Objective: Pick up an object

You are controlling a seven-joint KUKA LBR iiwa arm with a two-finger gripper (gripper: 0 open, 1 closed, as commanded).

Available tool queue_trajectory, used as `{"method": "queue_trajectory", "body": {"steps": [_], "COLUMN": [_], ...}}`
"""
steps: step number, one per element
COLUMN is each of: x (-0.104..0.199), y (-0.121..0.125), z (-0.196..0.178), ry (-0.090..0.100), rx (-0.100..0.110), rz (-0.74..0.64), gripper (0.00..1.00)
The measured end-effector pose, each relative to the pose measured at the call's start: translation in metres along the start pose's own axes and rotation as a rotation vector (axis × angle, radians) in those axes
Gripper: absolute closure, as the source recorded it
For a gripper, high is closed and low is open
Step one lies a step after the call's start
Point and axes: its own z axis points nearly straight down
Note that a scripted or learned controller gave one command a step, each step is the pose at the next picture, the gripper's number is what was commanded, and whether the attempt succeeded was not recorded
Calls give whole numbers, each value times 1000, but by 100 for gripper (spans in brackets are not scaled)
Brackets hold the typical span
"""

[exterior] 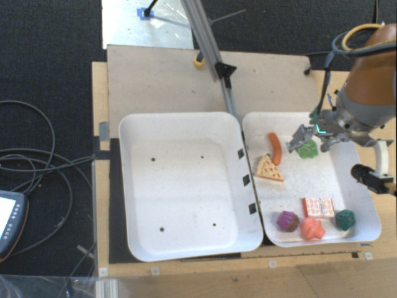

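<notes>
Desk (pixel 155 73): pale wooden board carrying two shallow white plastic bins side by side.
Left white bin (pixel 180 185): bare floor with four small dark holes.
Right white bin (pixel 366 228): holds every loose item.
Grey arm with orange band (pixel 372 73): reaches in from the right, wrist above the far right corner of the right bin.
Pincer (pixel 308 139): spread apart, dark fingers on either side of the green piece, tips just at or above it; contact not clear from this angle.
Small green knobbly plastic toy (pixel 307 150): likely target, lying in the far half of the right bin, directly under the pincer, not lifted.
Yellow triangular cheese-like wedge (pixel 269 169): near the bin's left wall, mid-depth.
Thin orange sausage-shaped toy (pixel 274 148): just beyond the wedge, close to the green toy.
Pink-and-white striped box (pixel 318 207): near end of the bin.
Orange lumpy toy (pixel 312 228): in front of the box, by the near rim.
Purple round toy (pixel 287 221): just left of the orange lump.
Dark green faceted ball (pixel 345 219): right of the box.
Risk, slip: rounded, bumpy green shape may squirt sideways as the fingers shut.
Risk, height: closing too high would catch nothing.
Risk, nudge: off-centre finger could push the toy toward the sausage.
</notes>
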Motion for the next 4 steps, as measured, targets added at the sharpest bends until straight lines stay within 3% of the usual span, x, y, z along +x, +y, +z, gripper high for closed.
{"method": "queue_trajectory", "body": {"steps": [1, 3, 4], "x": [0, 9, 11], "y": [1, 0, 3], "z": [-2, 112, 149], "ry": [0, 0, 3], "rx": [-4, 2, -7], "rz": [2, 5, 4], "gripper": [0, 0, 0]}}
